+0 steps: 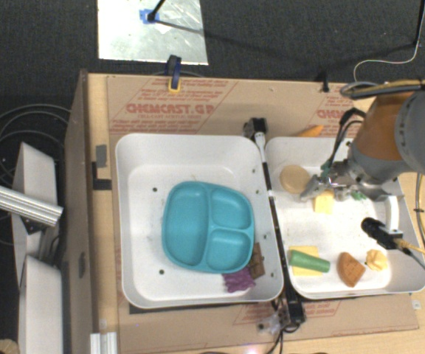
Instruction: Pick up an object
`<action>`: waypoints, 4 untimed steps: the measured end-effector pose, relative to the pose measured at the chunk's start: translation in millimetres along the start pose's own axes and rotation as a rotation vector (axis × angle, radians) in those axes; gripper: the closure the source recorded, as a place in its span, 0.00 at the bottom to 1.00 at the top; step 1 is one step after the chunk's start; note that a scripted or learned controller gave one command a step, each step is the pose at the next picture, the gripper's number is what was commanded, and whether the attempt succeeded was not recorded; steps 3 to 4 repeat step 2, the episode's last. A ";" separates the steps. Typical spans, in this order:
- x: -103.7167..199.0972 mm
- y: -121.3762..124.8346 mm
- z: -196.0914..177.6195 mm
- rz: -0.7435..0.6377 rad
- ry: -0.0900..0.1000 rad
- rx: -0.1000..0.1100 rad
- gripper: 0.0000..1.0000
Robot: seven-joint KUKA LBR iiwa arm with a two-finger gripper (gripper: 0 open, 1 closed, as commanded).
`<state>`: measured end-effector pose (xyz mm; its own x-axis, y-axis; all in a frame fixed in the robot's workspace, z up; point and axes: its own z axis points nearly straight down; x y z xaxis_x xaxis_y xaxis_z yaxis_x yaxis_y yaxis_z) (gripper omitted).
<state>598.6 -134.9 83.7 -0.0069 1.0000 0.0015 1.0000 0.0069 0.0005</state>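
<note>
Jaws of the gripper (326, 190) hover low over a yellow block (323, 204) in the right bin (406, 279); their opening cannot be told. Descend squarely before closing.

The arm (419, 135) is big, round and grey, with an orange band (378, 131). Thin black cables (339, 140) curl beside the band.
</note>
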 end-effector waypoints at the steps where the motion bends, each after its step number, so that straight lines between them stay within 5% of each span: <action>1: -2.2 1.3 -12.0 0.000 -0.002 -0.004 1.00; 2: 95.8 -9.3 -106.6 -0.007 0.002 -0.010 1.00; 4: 95.8 -9.3 -106.6 -0.007 0.002 -0.010 1.00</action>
